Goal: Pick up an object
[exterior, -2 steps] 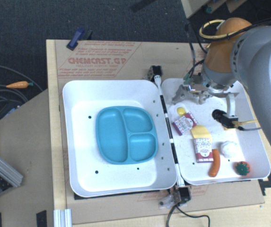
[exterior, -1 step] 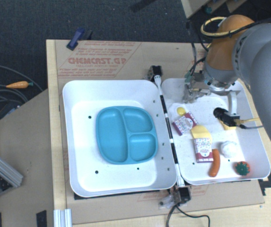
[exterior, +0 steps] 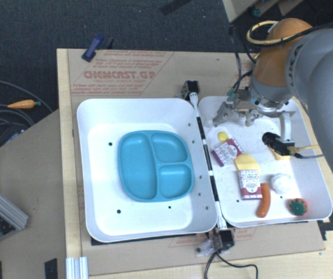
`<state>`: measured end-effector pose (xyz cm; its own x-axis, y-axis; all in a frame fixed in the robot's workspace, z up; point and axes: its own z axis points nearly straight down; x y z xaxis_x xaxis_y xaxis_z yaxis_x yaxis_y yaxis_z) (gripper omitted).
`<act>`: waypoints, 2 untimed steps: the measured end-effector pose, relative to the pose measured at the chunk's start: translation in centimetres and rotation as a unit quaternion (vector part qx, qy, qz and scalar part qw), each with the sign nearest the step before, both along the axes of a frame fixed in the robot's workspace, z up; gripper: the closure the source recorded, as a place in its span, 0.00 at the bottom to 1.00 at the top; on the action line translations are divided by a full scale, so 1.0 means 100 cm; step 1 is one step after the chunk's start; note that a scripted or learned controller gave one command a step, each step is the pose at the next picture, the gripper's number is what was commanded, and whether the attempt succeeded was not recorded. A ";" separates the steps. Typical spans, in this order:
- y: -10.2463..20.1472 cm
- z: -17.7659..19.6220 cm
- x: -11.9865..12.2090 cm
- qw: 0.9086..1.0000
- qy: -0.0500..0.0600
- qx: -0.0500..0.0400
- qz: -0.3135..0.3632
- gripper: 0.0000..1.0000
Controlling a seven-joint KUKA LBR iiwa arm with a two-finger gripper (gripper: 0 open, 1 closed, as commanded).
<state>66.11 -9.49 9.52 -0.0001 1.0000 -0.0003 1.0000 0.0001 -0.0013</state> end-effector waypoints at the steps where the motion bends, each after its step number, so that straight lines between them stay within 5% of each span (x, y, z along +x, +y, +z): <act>1: 0.003 -0.011 0.005 1.000 -0.001 0.000 0.000 0.00; 2: 0.003 0.000 0.006 1.000 -0.002 -0.001 0.000 1.00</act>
